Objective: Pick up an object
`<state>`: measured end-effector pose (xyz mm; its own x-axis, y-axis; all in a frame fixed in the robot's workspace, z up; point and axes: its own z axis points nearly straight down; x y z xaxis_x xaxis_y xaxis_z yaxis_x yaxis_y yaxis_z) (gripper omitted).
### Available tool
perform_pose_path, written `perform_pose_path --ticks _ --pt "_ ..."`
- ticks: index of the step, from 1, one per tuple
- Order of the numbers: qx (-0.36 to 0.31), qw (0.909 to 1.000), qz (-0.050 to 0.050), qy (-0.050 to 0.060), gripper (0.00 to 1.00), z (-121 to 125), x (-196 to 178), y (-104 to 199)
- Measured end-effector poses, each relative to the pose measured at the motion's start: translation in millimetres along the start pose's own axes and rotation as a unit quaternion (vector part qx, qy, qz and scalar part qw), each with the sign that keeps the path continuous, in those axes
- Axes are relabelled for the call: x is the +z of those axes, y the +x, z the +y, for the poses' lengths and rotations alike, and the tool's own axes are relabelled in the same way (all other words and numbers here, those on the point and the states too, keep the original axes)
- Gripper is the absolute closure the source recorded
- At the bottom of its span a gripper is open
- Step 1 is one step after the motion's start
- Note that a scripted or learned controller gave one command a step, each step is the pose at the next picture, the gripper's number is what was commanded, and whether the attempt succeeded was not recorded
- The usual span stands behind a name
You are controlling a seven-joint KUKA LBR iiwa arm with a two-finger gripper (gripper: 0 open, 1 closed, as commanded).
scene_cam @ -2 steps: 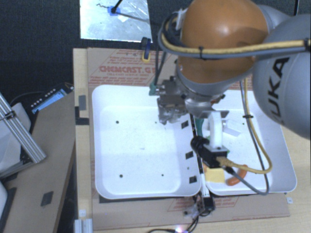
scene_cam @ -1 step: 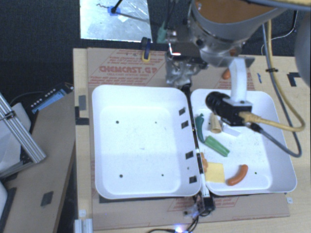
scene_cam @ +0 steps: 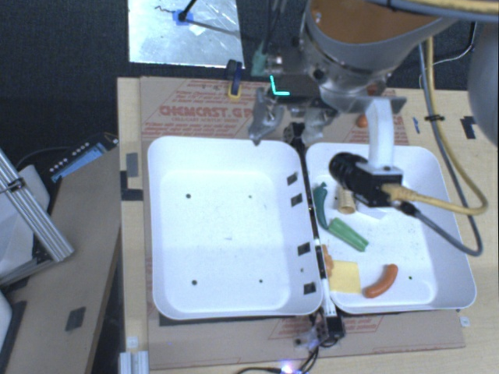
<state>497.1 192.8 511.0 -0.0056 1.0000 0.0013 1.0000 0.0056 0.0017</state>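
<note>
A: Since the task leaves the choice open, we look to the right bin (scene_cam: 444, 209), where all the loose things lie: a green stick (scene_cam: 348, 234), a darker green curved piece (scene_cam: 320, 202), a small tan cylinder (scene_cam: 346, 201), a yellow square (scene_cam: 345, 277) and an orange sausage (scene_cam: 380, 281). The left bin (scene_cam: 226, 232) is beside it, across the middle divider.

B: We judge them all to be light toy food, probably plastic or foam, nothing fragile. Which would we take?

A: We favour the sausage. It lies near the front of the bin, apart from its neighbours, and looks firm and rounded. We would close across its narrow middle, since smooth curved ends may squirt out.

B: The yellow square lies flat, so we expect a poor grip there. The green stick is also a fair candidate, taken across its width at mid-length.

A: The tan cylinder sits just beside the black camera unit (scene_cam: 360, 179), so it looks crowded.

B: And the jaws?

A: The gripper (scene_cam: 282, 125) hangs over the back rims where the bins meet, well away from the sausage. We see its fingers (scene_cam: 262, 125) standing apart with nothing between them.
</note>
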Motion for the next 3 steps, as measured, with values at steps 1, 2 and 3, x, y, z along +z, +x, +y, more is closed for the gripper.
perform_pose_path --ticks 1,2,3 --pt "-0.002 1.0000 0.001 -0.001 1.00 0.3 -11.6 0.4" --pt "-0.003 1.0000 0.001 -0.001 0.00 0.3 -11.0 0.3" --pt "-0.005 1.0000 0.001 -0.002 1.00 0.6 -22.5 0.7"
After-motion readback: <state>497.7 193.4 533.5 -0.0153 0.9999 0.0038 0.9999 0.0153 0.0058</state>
